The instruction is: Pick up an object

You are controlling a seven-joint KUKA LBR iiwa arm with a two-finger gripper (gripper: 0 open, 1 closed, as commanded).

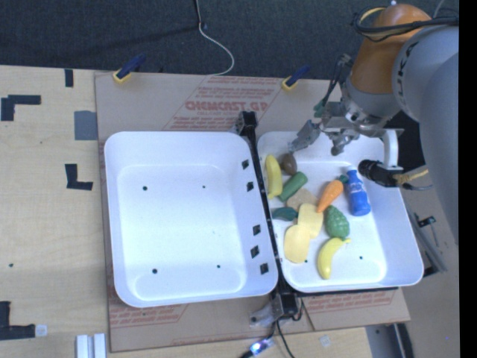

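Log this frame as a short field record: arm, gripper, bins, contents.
arm: reaches in from the right, over the right bin
gripper: open, above that bin's far edge, holding nothing
left bin: white, shallow
right bin contents: carrot, blue bottle, two bananas, other toy foods

Grey arm (436, 66), orange band (384, 39), black cables, metal pincer (322, 142)

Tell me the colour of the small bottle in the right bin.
Blue, with a white label band; the bottle shows in the camera view, beside the carrot.
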